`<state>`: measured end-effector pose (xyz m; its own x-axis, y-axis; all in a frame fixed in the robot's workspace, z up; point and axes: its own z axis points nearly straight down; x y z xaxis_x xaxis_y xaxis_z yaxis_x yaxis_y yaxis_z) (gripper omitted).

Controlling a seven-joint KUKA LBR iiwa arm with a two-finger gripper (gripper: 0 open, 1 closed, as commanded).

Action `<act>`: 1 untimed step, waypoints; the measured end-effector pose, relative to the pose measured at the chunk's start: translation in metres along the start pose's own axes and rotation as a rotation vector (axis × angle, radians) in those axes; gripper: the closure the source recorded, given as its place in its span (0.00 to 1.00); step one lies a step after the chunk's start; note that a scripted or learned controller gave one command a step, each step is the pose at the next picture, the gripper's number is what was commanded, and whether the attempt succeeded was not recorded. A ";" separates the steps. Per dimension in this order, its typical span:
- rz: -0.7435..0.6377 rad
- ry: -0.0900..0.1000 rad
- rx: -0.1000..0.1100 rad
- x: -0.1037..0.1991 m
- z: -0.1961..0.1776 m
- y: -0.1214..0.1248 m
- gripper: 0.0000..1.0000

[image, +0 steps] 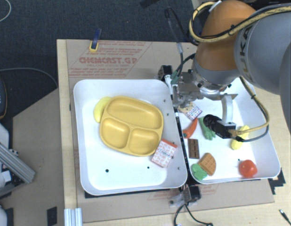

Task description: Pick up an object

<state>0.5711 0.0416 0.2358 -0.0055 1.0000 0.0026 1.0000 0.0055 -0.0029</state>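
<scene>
On the bench (70, 69), the end effector (187, 98) is hovering low at the right bin's (270, 147) left edge over a small packet (191, 111), grip state impossible to tell, so descending and closing seems next.

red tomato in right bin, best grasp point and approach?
Likely straight down, fingers across the middle of the red tomato. It's round, so no side is better by shape. It sits apart from the other items but near the right bin wall, so close the fingers along that wall, not across it.
</scene>
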 end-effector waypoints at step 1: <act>0.003 -0.001 0.001 0.020 0.003 -0.015 1.00</act>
<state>0.5556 0.0618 0.2326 -0.0028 1.0000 0.0012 1.0000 0.0028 -0.0034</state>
